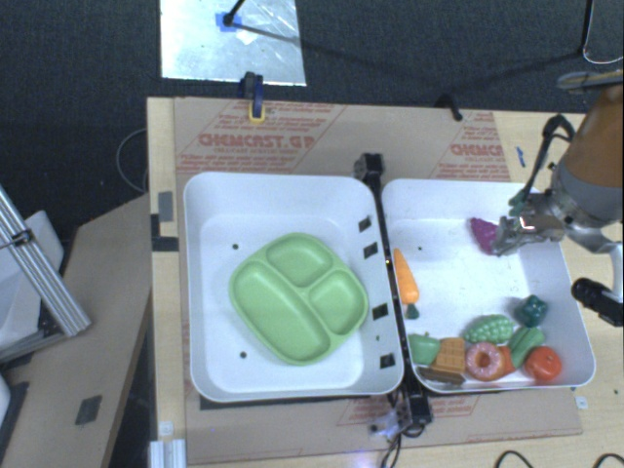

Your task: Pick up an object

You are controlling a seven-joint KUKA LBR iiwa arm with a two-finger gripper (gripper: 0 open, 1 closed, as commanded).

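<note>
My gripper (509, 234) hangs low over the far part of the right bin (444, 237), at the end of the grey arm with its orange band. A small purple toy (483, 232) lies just to its left, touching or nearly touching it. An orange carrot (406, 279) rests along the bin's left wall. Crowded at the bin's front are a green pepper (422, 347), a waffle piece (450, 357), a pink donut (485, 361), a leafy green piece (489, 329), a red tomato (544, 362) and a dark green broccoli (531, 310).
The left bin (210, 261) holds a light green divided plate (297, 298). A black clip strip (375, 252) runs along the shared wall between the bins. Bare white floor lies in the middle of the right bin, between the purple toy and the front pile.
</note>
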